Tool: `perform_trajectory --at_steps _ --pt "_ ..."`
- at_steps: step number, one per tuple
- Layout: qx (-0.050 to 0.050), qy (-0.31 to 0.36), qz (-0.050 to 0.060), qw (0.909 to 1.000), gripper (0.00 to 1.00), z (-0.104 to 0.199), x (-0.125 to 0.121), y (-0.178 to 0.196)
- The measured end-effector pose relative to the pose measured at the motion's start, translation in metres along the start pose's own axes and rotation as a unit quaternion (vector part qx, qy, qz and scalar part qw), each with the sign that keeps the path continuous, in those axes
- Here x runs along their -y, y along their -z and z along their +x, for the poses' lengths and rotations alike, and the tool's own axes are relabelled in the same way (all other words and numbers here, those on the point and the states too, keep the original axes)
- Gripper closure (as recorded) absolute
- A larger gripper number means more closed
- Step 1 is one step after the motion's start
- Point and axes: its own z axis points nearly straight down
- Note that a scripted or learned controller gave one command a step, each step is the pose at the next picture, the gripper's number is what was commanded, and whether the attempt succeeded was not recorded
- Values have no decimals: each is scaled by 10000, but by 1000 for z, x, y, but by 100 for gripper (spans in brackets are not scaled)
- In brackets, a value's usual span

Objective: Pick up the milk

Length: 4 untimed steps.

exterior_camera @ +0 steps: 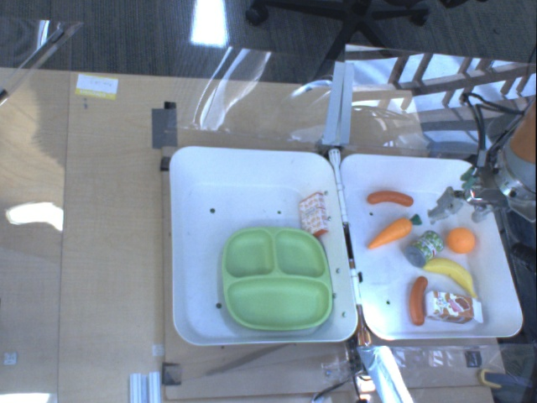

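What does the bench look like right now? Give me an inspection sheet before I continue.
Surface: wooden bench bearing left bin and right bin.
Job's things: milk carton in left bin, against its right wall.
Clutter: green divided plate in left bin; two sausages, carrot, can, orange, banana, packet in right bin.
Grippers: gripper over right bin's upper right, holding nothing.
Cables: black cables, far right.
Surroundings: office chair base behind the bench.

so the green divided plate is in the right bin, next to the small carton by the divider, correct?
Not quite. The camera view shows the green divided plate in the left bin, not the right. The rest holds: the small carton sits beside it, against the divider.
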Motion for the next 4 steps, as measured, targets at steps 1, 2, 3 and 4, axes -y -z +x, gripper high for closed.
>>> perform_trajectory --at_steps 1,2,3,4 --pt "7 297 -21 9996 0 -13 19 -94" --pt "-6 -563 -42 9984 0 90 57 -110" --pt "5 -864 -13 9963 0 47 -29 -53" --pt "-2 -559 5 9984 0 43 17 -87"
